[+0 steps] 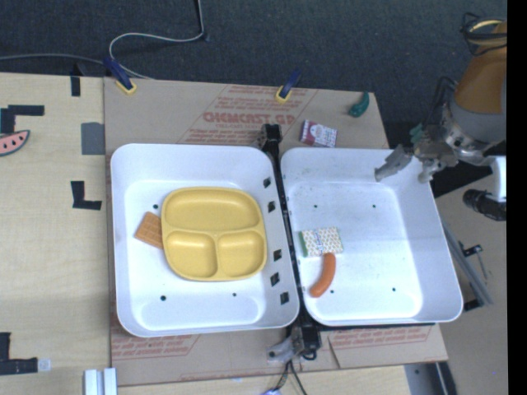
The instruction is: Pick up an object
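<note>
KUKA arm poised at the right of frame, gripper carrying nothing.

The grey arm point(482, 97) enters from the right edge, its orange band high near the top corner above the pale wrist. From the wrist the gripper point(403, 163) juts leftward and slightly down. One grey finger point(390, 164) angles out to the left, a second, shorter one sits just beside it to the right; nothing shows between them.

Glossy yellow plastic tray point(216, 232), smooth white plastic bins point(132, 245), matt cardboard point(230, 118) beneath.
</note>
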Robot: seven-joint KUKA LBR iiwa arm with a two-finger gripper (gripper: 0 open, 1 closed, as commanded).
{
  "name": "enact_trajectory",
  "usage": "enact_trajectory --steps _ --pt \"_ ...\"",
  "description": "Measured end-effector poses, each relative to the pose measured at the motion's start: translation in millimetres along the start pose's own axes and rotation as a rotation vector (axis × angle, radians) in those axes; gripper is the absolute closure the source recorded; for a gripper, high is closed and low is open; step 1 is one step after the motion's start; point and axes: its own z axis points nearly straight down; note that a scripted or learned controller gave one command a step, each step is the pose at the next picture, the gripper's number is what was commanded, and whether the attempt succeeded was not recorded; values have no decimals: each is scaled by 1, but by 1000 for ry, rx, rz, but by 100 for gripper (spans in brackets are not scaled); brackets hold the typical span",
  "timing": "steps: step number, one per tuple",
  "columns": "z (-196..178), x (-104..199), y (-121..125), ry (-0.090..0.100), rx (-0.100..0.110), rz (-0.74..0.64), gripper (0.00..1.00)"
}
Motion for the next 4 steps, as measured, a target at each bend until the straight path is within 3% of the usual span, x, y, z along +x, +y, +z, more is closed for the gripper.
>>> enact_trajectory --steps 1,2,3,4 --pt "122 27 -32 0 -2 1 0" --pt "122 88 -29 0 -5 -1 0" --pt "122 104 -66 -2 -6 1 0" --pt "122 110 -10 -1 -6 -1 0"
